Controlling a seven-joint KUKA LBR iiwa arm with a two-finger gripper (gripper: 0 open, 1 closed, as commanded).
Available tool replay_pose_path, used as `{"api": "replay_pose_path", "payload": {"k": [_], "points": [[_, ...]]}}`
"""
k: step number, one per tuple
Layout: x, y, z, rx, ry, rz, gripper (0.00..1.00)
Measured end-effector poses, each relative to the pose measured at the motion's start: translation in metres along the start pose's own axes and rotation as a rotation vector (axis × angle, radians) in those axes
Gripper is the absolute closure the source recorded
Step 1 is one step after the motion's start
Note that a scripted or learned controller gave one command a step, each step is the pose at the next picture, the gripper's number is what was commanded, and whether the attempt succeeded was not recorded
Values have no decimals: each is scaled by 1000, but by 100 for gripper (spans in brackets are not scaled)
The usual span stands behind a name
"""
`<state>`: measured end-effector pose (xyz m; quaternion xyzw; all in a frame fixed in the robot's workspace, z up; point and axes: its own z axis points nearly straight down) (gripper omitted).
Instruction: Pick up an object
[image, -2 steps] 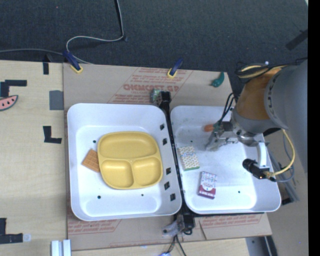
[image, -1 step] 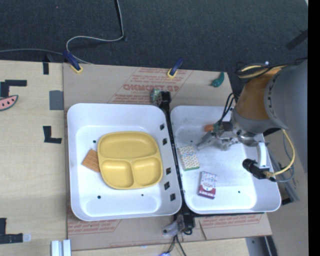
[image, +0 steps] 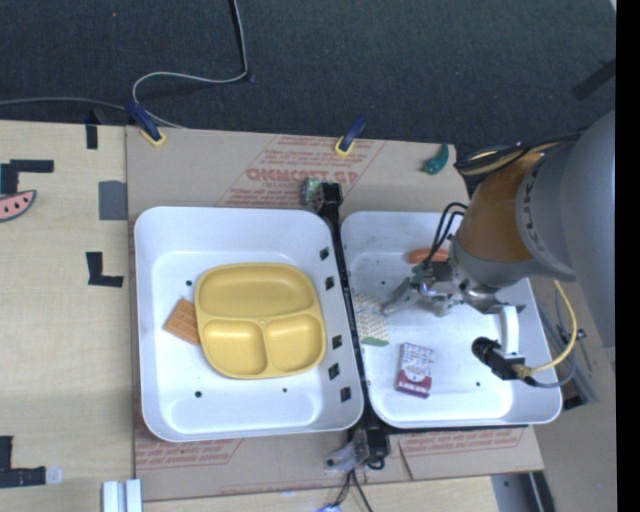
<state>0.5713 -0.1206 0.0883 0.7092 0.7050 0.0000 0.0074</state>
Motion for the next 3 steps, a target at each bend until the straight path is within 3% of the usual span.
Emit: {"api": "replay_pose_path", "payload": {"k": [1, 2, 3], "points": [[4, 0, -8, 4, 6, -5, 100], [-2, -1, -9, 2, -5, -1, 0], [19, 20, 2, 8, 7, -6, 0]]}}
